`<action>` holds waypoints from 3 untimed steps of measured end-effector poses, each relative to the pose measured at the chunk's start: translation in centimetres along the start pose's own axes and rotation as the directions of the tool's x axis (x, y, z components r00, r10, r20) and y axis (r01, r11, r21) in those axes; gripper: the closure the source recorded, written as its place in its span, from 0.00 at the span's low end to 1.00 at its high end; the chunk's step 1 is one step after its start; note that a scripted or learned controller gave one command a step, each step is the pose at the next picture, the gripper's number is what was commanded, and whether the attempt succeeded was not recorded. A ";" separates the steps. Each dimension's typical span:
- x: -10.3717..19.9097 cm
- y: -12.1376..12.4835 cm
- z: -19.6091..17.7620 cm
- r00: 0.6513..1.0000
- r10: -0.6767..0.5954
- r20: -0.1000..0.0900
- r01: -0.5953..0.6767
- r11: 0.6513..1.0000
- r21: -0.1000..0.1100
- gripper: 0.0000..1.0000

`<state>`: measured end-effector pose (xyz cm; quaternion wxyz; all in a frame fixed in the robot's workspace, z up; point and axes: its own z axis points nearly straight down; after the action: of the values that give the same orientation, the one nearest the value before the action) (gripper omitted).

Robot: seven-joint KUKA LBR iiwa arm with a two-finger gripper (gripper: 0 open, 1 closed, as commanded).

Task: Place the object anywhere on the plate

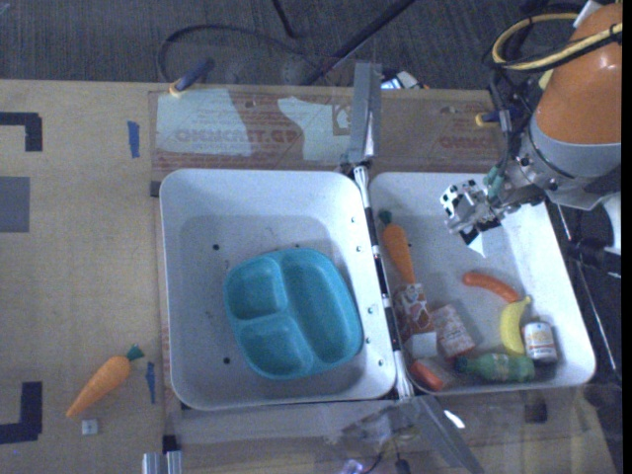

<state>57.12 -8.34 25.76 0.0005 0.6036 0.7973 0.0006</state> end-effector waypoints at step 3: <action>17.0 5.4 3.6 0.963 -0.268 -0.001 0.268 0.963 0.003 1.00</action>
<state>57.71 9.53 22.20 -0.0006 0.4902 0.8716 -0.0003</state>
